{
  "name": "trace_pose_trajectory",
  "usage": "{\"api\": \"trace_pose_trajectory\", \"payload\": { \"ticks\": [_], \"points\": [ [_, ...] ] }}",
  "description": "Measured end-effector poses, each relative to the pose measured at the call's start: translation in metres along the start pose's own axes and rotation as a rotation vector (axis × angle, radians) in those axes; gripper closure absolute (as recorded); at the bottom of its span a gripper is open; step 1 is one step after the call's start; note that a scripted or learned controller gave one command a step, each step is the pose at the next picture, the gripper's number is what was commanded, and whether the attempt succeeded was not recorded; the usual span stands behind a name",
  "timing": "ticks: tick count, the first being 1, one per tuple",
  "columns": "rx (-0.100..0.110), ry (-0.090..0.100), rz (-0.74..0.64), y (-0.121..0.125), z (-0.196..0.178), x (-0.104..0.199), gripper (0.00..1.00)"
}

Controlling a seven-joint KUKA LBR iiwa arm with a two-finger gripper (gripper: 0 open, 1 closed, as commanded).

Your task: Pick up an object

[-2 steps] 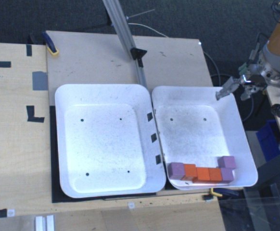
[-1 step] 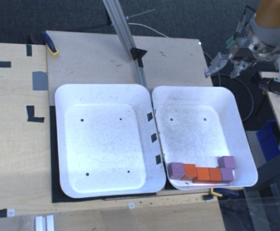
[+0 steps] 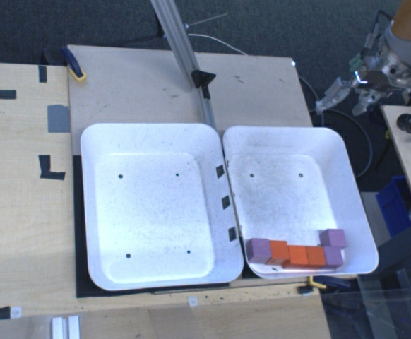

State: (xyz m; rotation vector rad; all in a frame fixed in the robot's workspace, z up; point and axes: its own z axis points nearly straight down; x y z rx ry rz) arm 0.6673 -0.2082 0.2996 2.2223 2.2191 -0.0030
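No text, label or number can be read anywhere (the bench's dark tape marks carry none).

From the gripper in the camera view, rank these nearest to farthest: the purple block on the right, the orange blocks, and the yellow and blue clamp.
Gripper is at upper right.
1. Purple block, right bin's near right corner.
2. Orange blocks, left of it along the bin's near wall.
3. Yellow and blue clamp, far left on the board.

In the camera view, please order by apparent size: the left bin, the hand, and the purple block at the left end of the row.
1. left bin, clearly largest.
2. hand, at the upper right.
3. purple block, smallest, in the right bin.
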Motion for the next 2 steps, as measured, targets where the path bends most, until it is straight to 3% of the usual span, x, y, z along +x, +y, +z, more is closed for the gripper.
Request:
{"api": "trace_pose_trajectory", "payload": {
  "ticks": [2],
  "points": [
    [-0.001,-0.001,-0.003,0.004,-0.0097,-0.0005,0.0]
  ]
}}
